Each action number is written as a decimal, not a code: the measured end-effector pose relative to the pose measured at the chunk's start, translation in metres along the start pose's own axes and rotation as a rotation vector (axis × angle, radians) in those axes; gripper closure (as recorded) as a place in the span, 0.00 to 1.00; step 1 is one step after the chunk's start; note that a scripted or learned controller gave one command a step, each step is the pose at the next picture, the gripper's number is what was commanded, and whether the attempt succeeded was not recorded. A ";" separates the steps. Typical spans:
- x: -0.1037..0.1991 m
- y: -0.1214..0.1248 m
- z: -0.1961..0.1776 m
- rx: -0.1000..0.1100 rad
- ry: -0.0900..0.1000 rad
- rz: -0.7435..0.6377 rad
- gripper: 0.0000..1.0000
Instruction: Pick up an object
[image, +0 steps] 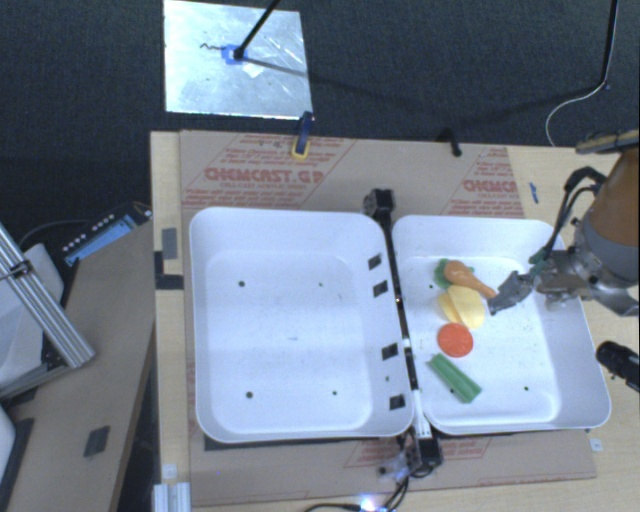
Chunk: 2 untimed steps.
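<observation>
In the right bin lie an orange carrot-like toy with a green end, a pale yellow piece, a red-orange disc and a green stick. My gripper hangs over this bin, just right of the yellow piece and the carrot toy's tip. Nothing shows between its fingers.
The left bin adjoins the right one along a black hinge strip. A metal sheet lies at the back. A grey frame and a remote-like device stand at the left.
</observation>
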<state>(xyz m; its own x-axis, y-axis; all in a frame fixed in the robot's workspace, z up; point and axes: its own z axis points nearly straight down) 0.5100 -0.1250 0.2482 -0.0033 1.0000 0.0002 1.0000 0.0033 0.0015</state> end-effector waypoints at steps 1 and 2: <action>0.044 -0.025 0.111 0.008 0.004 -0.001 0.00; 0.041 -0.022 0.095 -0.003 -0.001 0.001 1.00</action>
<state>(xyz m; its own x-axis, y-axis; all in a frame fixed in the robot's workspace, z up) 0.4881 -0.0843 0.1534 -0.0022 1.0000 -0.0006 1.0000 0.0022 0.0041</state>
